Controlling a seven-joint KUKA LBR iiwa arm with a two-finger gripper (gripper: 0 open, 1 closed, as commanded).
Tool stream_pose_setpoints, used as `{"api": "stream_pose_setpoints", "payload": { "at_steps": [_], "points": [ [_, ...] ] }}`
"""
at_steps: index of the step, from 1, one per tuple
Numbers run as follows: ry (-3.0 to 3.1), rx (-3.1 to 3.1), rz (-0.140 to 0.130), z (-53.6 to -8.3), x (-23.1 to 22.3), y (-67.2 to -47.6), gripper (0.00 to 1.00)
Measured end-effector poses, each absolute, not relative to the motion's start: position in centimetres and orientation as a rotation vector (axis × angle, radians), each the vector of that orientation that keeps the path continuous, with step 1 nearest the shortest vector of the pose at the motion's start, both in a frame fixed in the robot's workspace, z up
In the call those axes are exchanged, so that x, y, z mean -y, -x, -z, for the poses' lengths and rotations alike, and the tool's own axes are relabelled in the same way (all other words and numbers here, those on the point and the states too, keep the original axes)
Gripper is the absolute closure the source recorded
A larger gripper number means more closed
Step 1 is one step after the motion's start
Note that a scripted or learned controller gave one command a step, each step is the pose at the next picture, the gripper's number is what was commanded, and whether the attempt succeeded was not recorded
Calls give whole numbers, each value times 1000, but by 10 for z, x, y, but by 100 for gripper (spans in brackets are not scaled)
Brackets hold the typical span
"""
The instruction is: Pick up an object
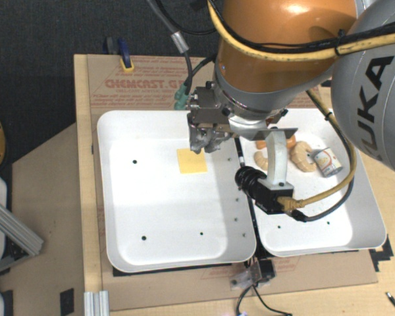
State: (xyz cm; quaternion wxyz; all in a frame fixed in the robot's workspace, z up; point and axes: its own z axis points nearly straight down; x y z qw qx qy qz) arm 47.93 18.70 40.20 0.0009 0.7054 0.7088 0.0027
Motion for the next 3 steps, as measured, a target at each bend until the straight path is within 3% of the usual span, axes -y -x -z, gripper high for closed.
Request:
{"api": "stream_pose_setpoints", "payload": {
  "at_steps": [1,2,3],
  "points": [
    [-2212,-2225,-25,-517,-226,-479,100],
    [-2217,-2224,-6,-521,-225,-479,100],
    [-2214,-2225,-10,-531,-225,-479,100]
  ]
}}
